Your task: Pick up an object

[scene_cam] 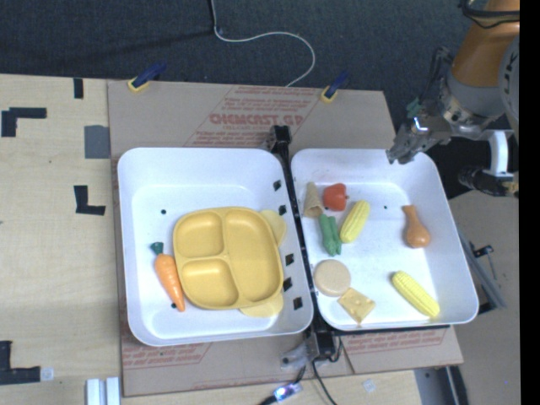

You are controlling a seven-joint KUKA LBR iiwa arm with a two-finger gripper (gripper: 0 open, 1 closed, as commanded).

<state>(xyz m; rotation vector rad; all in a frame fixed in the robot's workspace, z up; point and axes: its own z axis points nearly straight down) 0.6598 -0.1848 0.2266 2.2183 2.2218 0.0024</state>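
Note:
The right bin (445,194) holds a red tomato (335,196), an ice cream cone (313,199), a corn cob (354,220), a green pickle (329,235), a brown drumstick (414,227), a round cookie (332,278), a cheese wedge (357,304) and a second corn cob (415,294). In the left bin (135,192) lie a yellow divided plate (228,256) and a carrot (169,278). My gripper (403,152) hangs over the right bin's far right corner, above and apart from every object, with nothing visibly in it.
Both bins rest on a cardboard sheet (245,112) held by blue and yellow clips (147,76). A white cable (278,40) loops over the dark floor behind. The grey and orange arm (485,49) fills the upper right.

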